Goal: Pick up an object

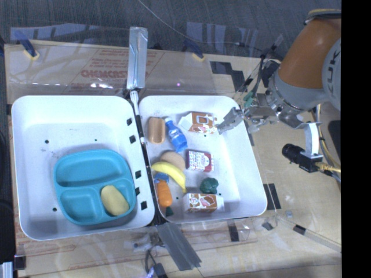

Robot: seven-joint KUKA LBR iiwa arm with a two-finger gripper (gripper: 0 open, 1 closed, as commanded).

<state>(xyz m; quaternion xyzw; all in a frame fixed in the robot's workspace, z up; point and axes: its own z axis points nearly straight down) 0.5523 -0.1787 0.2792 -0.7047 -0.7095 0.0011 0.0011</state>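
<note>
Two shallow white bins sit side by side on the tan bench beneath me, a strip of silver tape (137,57) rising from the seam between them. Over the upper right edge of the right bin (246,172) hangs my gripper (232,119), reaching in from the right, with my orange band (307,45) behind it. Whether my jaws are apart or closed I cannot tell from this angle, and nothing shows between them.

Just beside my tip lies a brown-and-white carton (200,122), tilted. Left of it are a blue bottle (176,135) and a tan bread roll (155,130). Near the middle sits a maroon carton (199,160), with a banana (170,173) curving to its left over a pale rounded thing. Lower down are a carrot (164,194), a dark green lump (209,185) and a third carton (203,202).

The left bin (35,132) holds a blue divided tray (87,178), and a yellow potato (115,200) rests in its lower right compartment.
</note>
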